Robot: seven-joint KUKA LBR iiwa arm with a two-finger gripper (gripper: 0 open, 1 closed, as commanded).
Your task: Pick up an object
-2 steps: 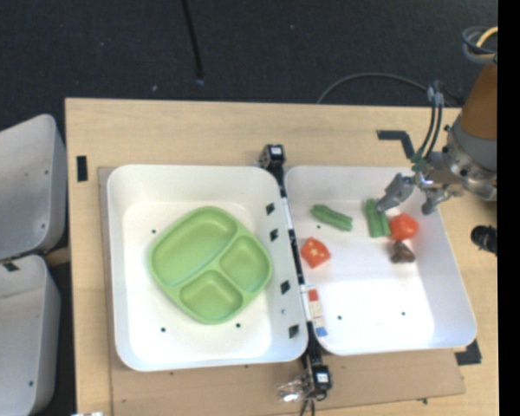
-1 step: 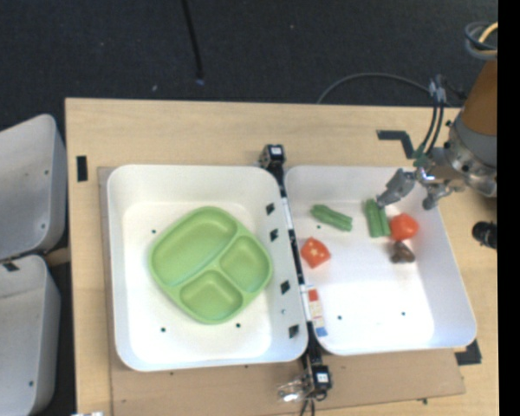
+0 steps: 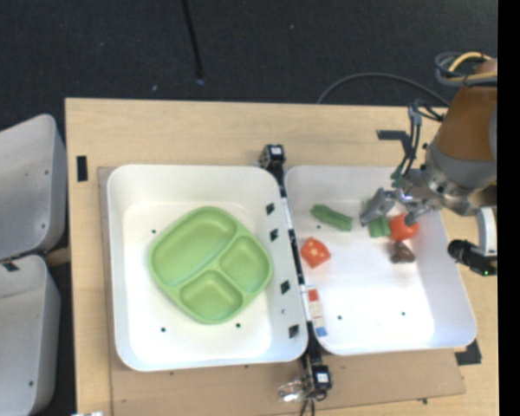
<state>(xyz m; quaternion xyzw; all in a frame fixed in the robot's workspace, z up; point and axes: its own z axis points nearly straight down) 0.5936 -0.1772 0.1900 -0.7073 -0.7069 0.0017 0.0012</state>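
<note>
In the right bin [image 3: 373, 319] lie several small items. A green pod-shaped piece [image 3: 331, 217] rests left of centre, and an orange-red chunk [image 3: 315, 252] sits near the divider. A small green piece [image 3: 379, 227], a red piece [image 3: 404, 228] and a brown lump [image 3: 403, 252] cluster at the right. My gripper [image 3: 393, 213] hangs low just above the small green and red pieces. It is open, its two grey fingers spread apart, with nothing seen held between them.
A green divided plate [image 3: 210, 263] lies in the left bin [image 3: 130, 336]. The raised divider [image 3: 288, 250] between the bins carries black clips. The arm's orange band [image 3: 468, 133] and cables stand over the right bin's far right corner.
</note>
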